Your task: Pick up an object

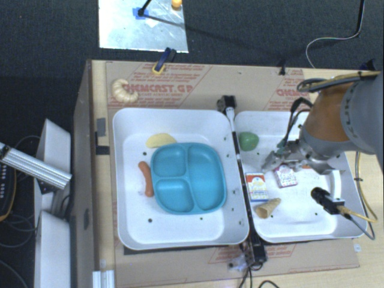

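On the counter (180,89), the left bin (129,179) holds a blue divided tray (187,179) at its middle, with a yellow banana-like piece (161,140) at the tray's far edge and a small sausage (146,179) along its left side. Across the divider, the right bin (300,230) carries the likely candidates: a green round object (248,140) near its far left corner, a small printed carton (257,186) by its left wall, a cone-shaped piece (267,207) just nearer the front edge, and a small packet (285,177) at the bin's middle. The gripper (283,159) hangs low over that middle, just beside the packet; whether it is spread or closed I cannot tell, and nothing shows held in it. To do the pick well, it should centre over one item, probably the packet, and descend squarely, staying clear of the carton.
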